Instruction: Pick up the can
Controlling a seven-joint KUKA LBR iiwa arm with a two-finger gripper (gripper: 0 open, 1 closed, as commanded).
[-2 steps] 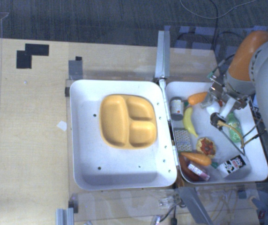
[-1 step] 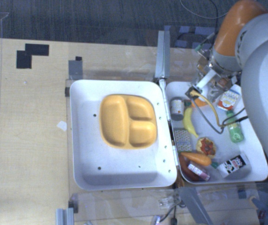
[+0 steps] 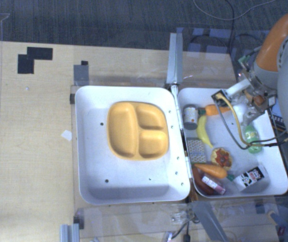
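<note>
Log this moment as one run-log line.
task: pick up can | can: lying in right bin, beside banana | gripper: above bin, away from can

Pale wooden bench (image 3: pixel 28 150) (black tape patches (image 3: pixel 33 58)) beneath dark grey carpet (image 3: pixel 109 9)

arm comes in from the right, grey body with the orange band up top; wrist angled down and leftward; gripper (image 3: pixel 250 109) hangs low, cables looping off it

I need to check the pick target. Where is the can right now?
The can lies in the right bin, at its upper-left corner against the left wall, just left of the banana.
</note>
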